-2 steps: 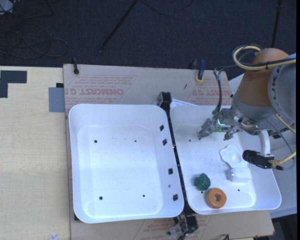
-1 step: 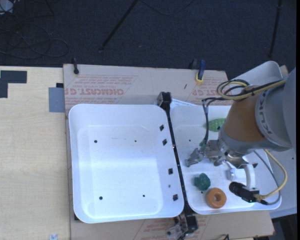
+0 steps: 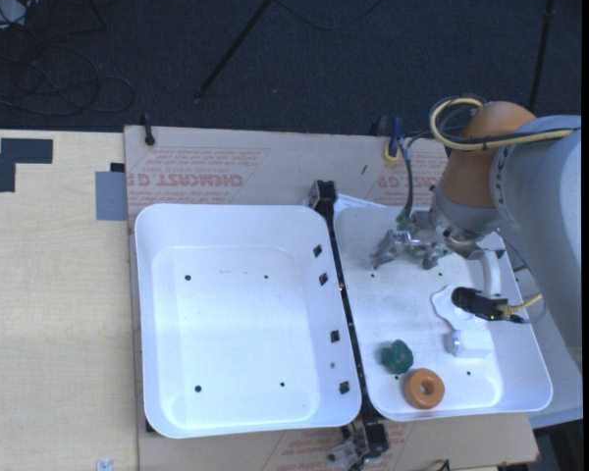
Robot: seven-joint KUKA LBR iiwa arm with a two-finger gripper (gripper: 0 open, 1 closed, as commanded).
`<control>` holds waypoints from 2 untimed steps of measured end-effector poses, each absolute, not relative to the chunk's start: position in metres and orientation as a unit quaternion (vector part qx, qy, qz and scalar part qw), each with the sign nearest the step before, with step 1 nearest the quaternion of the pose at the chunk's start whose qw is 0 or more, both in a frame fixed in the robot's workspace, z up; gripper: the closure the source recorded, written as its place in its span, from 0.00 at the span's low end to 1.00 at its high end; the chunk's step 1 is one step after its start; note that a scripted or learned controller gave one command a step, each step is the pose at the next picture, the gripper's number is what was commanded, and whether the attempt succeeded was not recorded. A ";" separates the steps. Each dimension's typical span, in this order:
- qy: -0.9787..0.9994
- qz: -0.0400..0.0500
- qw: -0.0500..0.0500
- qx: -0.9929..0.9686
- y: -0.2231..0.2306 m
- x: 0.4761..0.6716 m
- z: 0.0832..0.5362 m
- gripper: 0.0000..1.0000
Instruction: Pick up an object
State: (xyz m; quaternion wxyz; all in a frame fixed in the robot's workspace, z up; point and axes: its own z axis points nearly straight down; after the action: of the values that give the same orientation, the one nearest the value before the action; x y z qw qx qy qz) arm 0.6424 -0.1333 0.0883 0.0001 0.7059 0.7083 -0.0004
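Hovering tool [image 3: 408, 246] in rt bin [image 3: 530, 381], orange ring [image 3: 424, 389] flat

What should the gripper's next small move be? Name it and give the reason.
Probably shift the gripper toward the near edge of the right bin, over the green object. It hangs above bare bin floor, while the green object and the orange ring lie apart from it.
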 end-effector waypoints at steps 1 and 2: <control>0.707 -0.002 -0.004 0.707 -0.160 0.642 0.087 0.00; 0.708 -0.003 -0.003 0.706 -0.159 0.643 0.097 1.00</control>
State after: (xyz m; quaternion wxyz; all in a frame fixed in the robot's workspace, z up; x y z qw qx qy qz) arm 0.6429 -0.1595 0.0972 -0.0028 0.7058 0.7084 -0.0026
